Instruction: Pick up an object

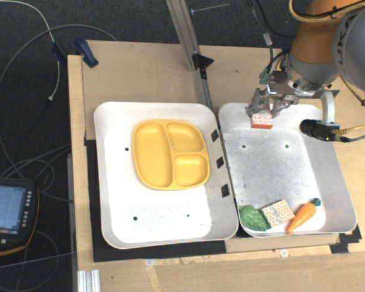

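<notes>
Camera view: hand (266,105) at far edge of right bin (292,163), fingers clamped on small red-and-white block (262,121) hanging just below fingertips, near bin's far-left corner. Carrot (301,218), checkered packet (277,213), green lump (253,218) clustered at near edge, well apart. Yellow tray (170,154) in left bin (115,187). Judged step: lift. Raise straight and slowly; keep grip firm, since hold looks shallow; avoid bin wall and pole (188,35) beside.

Bench (140,72) with two white bins (115,181)
</notes>
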### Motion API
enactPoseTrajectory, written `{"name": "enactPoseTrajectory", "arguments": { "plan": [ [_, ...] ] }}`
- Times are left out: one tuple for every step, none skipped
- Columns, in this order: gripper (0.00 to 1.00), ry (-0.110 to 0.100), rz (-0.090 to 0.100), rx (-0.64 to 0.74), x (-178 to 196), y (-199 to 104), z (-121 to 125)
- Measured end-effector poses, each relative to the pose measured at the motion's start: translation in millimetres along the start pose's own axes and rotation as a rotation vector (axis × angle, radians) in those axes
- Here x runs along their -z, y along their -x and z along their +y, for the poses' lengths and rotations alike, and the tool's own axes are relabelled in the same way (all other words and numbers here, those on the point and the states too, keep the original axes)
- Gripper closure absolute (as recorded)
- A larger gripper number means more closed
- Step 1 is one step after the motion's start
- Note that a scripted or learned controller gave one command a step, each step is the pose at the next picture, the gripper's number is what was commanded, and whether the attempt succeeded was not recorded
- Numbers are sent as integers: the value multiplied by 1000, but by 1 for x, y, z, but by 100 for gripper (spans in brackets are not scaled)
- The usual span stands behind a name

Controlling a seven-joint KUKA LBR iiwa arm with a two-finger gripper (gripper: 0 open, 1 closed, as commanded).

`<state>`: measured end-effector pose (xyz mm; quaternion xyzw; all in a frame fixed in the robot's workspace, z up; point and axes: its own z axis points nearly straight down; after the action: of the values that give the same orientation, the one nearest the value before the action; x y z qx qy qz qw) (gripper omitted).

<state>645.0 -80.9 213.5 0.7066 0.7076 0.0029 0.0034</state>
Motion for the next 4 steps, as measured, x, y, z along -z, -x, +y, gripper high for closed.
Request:
{"name": "enactPoseTrajectory", "arguments": {
  "plan": [
    [100, 1, 0, -1, 64, 5, -1],
    [100, -6, -1, -1, 61, 4, -1],
    [100, -12, 3, 4, 44, -51, -3],
    [100, -13, 4, 5, 29, -110, -4]
  ]
}}
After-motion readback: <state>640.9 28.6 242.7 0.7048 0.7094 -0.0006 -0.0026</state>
